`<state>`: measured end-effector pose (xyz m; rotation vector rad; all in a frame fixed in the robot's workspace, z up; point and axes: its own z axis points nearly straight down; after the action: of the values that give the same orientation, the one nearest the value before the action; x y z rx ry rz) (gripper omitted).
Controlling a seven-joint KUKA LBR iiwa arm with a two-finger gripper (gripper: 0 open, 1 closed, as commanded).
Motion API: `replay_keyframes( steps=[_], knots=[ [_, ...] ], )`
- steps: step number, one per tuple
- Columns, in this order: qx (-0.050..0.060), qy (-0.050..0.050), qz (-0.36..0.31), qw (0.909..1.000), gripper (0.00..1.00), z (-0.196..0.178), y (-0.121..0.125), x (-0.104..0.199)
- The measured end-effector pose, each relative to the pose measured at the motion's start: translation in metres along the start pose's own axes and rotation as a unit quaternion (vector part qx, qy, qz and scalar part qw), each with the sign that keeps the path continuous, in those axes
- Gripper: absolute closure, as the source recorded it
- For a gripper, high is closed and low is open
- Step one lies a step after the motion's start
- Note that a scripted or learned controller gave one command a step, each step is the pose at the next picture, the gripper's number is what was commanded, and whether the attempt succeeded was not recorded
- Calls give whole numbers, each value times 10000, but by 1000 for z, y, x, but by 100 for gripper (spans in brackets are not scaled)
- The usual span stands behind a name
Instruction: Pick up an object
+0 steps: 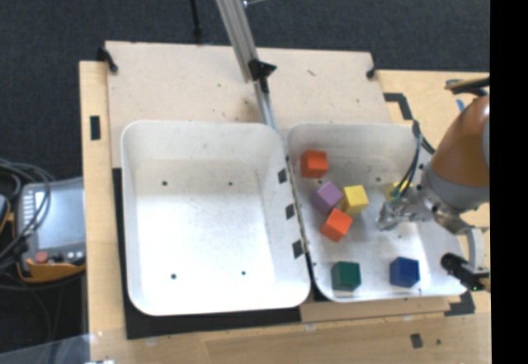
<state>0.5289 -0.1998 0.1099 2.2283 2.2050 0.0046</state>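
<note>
The right bin holds several small blocks. An orange block lies near its back left, with a purple block, a yellow block and another orange block clustered in the middle. A green block and a blue block sit near the front wall. My gripper hangs over the right part of this bin, to the right of the yellow block and above the blue one. Nothing shows between its fingers.
The left bin stands beside the right one, their walls meeting in the middle. A slanted metal rail runs from the top of the view down to the bins' back edge. A grey box with cables sits off the bench at the left.
</note>
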Motion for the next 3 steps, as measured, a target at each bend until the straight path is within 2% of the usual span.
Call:
replay_keyframes(
  steps=[1,2,3],
  knots=[
    [2,-1,-52,10000,100,-44,5,-4],
    [-8,-2,-72,10000,100,-102,8,4],
    [7,3,-80,10000,100,-128,9,3]
  ],
)
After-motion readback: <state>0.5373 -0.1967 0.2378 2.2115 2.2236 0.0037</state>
